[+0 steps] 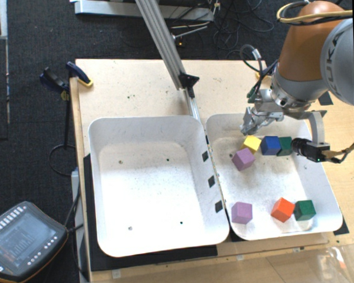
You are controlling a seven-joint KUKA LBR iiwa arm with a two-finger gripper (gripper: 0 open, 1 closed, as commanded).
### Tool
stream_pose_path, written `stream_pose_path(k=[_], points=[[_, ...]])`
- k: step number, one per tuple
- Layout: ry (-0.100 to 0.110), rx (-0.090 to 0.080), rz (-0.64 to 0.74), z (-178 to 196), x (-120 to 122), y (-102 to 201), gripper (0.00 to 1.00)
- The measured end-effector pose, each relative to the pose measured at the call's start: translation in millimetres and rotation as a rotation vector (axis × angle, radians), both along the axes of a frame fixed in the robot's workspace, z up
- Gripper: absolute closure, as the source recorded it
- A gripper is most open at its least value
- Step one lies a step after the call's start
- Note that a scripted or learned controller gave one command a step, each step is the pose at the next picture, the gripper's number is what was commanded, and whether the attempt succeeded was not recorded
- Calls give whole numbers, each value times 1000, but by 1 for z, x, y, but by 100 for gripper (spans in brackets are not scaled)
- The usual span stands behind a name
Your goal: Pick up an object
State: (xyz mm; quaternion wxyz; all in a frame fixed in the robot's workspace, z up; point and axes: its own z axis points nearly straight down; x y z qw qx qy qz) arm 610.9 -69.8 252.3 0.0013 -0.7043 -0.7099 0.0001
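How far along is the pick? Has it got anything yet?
Done: the tool is low over the far end of the right bin, just above the yellow cube. In hand: nothing visibly gripped; the yellow cube, blue cube and nearest purple cube all sit on the bin floor. Left: grasp and lift.

yellow cube [252, 143] | tilted | right bin, touching blue cube [271, 145]

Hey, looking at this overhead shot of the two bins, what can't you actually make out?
- Gripper: too small and blurred in the camera view to show whether it holds anything.
- Green block beside the blue block: partly hidden by that block and a black fitting.
- Arm: cut off by the right edge.
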Motion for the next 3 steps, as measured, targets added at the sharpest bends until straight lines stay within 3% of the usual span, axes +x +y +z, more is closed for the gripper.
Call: stream_pose_path(k=[1,3], points=[[0,-1,0,-3,-4,46,100],[-3,0,0,-17,12,150,100]])
